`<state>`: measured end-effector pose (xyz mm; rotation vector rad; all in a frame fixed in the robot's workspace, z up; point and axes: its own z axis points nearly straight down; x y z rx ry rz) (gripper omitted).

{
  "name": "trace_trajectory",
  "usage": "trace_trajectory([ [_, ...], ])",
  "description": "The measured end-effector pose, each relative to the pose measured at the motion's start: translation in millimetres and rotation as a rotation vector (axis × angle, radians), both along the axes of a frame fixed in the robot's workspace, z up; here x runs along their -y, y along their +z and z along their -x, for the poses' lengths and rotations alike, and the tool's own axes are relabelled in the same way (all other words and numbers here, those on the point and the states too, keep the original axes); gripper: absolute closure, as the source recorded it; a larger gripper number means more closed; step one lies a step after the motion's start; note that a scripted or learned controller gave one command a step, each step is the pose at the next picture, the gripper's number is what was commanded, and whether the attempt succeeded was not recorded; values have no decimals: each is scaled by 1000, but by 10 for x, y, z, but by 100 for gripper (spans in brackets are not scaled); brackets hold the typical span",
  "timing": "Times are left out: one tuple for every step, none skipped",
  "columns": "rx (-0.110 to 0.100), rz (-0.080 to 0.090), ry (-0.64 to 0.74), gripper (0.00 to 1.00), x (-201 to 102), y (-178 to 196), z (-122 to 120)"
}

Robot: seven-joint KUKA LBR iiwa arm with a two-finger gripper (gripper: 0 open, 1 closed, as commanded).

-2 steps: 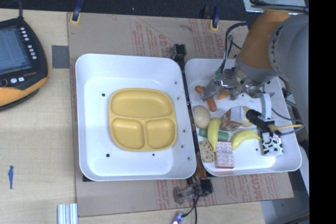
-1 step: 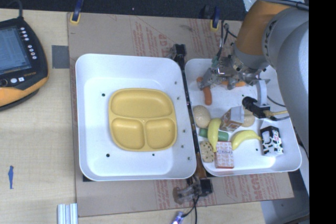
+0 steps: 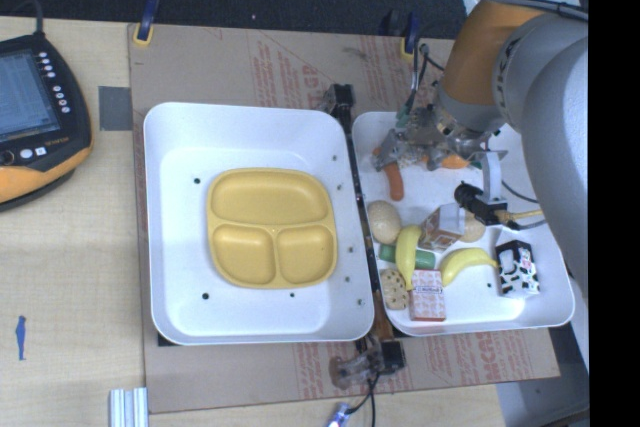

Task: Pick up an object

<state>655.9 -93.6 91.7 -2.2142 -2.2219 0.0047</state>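
Gripper low at right bin's far-left corner, above sausage — finger state unclear. Toys crowd near edge; left bin holds yellow tray — wide margins.

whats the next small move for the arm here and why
Probably a short drop straight down, then a close. The gripper hangs low over the far end of the right bin, with the sausage lying just below it and a little apart from the egg and bananas. Nothing can be seen held yet, so a grasp is still to come.
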Motion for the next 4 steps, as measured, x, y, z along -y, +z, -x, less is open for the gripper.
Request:
trace_trajectory([
  [0, 0, 0, 0, 14, 0, -1],
  [3, 1, -1, 0, 130, 48, -3],
  [0, 0, 0, 0, 9, 1, 0],
  [-1, 0, 2, 100, 16, 106, -2],
])
